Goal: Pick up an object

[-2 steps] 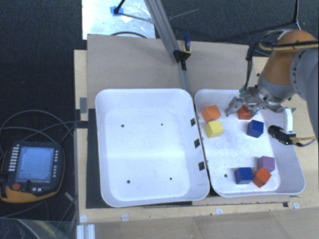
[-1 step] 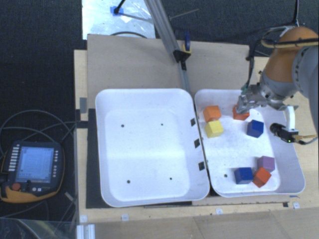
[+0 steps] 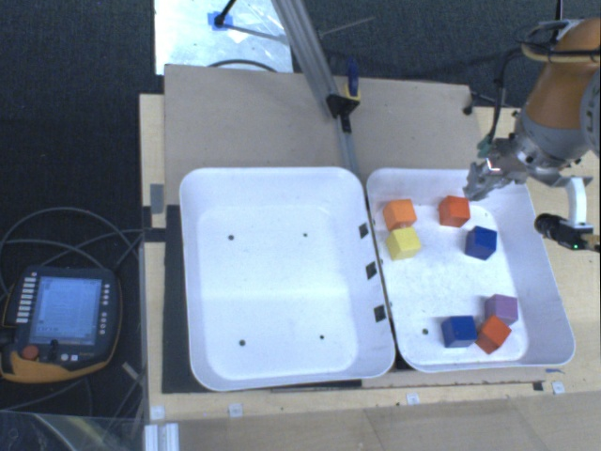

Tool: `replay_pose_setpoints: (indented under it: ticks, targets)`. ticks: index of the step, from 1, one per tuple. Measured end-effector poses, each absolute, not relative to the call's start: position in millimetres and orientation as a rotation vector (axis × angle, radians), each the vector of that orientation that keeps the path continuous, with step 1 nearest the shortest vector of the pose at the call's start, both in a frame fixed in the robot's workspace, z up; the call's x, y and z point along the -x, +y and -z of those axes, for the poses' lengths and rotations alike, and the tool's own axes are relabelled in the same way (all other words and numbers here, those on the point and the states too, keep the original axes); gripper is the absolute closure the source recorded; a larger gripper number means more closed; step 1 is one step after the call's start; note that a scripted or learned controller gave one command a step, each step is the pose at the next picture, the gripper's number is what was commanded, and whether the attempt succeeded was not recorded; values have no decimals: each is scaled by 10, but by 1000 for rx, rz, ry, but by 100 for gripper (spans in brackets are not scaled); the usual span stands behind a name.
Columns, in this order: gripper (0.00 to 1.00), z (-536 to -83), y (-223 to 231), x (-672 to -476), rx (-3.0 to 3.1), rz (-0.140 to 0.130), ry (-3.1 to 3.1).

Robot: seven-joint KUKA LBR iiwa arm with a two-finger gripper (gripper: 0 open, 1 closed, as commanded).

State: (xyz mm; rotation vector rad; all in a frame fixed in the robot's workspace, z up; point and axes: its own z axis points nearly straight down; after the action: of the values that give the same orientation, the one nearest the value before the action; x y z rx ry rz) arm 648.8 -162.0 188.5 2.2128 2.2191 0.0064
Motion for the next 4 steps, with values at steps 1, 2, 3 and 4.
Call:
replay_pose_setpoints:
  ticks: [1,2,3,4]
  targets:
    - [100,-2228,-1621,-6505,-2212,-6,2222]
    - [100,-2168,-1155,-6355,-2212,-3,2231]
    - [100,-2097,-667,-6243,-2212,-2,2233]
    - [100,-2203,-181,-6062,-2211,-4,2234]
